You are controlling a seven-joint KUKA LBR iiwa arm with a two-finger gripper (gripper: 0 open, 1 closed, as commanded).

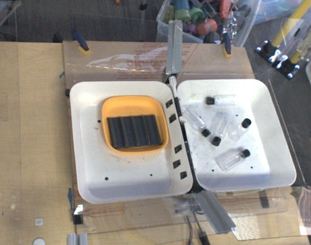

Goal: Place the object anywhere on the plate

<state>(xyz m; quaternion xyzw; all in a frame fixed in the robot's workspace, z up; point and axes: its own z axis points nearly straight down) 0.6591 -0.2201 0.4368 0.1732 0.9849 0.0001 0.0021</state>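
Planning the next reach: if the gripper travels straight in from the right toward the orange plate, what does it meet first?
Probably the right bin at its outer rim, then the clear vials lying inside it, if it travels low; height is unclear.

Light wooden bench top (28, 137), dark grey carpeted floor (69, 9) beyond, clear plastic storage tub (209, 9) of mixed coloured items at rear, even overhead light

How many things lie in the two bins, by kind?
Vials, clear with black caps, right bin: 5
Orange plate, left bin: 1
Dark ridged block on the plate: 1
Total: 7
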